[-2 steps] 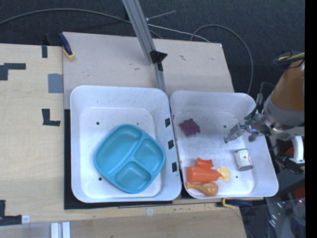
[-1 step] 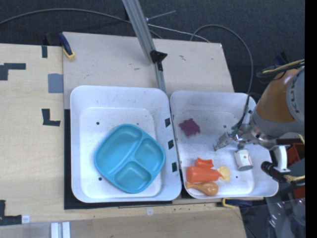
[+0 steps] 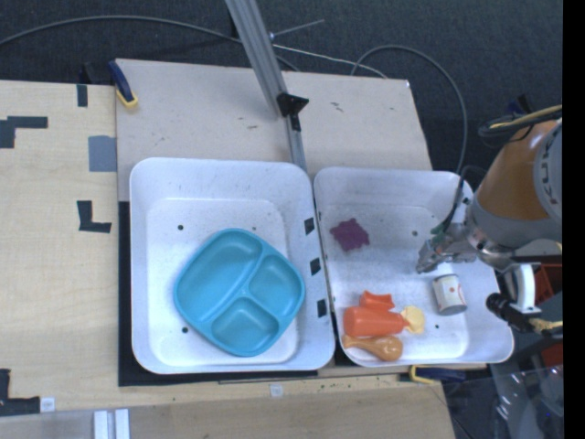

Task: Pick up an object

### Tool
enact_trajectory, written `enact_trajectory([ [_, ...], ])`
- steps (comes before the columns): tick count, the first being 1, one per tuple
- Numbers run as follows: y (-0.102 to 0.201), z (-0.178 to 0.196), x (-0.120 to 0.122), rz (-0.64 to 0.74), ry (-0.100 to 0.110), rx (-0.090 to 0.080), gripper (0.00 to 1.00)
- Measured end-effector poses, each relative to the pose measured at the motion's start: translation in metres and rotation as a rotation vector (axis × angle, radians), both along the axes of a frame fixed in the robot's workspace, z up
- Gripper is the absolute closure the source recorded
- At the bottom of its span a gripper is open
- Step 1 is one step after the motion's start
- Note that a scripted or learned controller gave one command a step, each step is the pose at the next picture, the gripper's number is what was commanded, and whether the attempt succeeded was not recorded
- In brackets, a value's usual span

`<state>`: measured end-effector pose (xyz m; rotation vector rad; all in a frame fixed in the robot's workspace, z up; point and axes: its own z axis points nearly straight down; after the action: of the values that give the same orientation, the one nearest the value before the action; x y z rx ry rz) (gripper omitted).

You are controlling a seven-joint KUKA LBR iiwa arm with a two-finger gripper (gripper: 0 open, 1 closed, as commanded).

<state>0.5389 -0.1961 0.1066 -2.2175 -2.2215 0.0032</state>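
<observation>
The arm (image 3: 521, 186), grey with its orange band, enters from three o'clock and bends down over the right bin (image 3: 384, 186). The left bin (image 3: 146, 245) holds a blue divided plate (image 3: 239, 291), lying flat towards its six o'clock side.

The right bin carries the likely targets. An orange toy (image 3: 373, 319) lies near its six o'clock rim, with a tan drumstick-shaped piece (image 3: 377, 346) just below it and a small pale yellow piece (image 3: 414, 318) touching its three o'clock end. A purple scrap (image 3: 349, 234) sits apart at about ten o'clock of the bin's middle. A small white cylinder with a dark mark (image 3: 448, 293) lies on its side just beside the claw, at the claw's five o'clock.

The main risk, as a judgement: the gripper (image 3: 435, 255) is low over bare bin floor, between the cylinder and the purple scrap, so a close here would catch nothing. A round cylinder lying on its side could also roll off if a finger nudges it. The cluster at six o'clock is crowded, so a grasp there might snag two pieces or push one against the rim.

The claw's spread cannot be told from this slant; nothing is seen between its tips.
</observation>
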Motion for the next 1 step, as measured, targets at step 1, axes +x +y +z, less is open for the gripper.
enact_trajectory([
  [1, 0.0049, 0.043, 0.0022, 0.0, -0.006, -0.001, 1.0],
])
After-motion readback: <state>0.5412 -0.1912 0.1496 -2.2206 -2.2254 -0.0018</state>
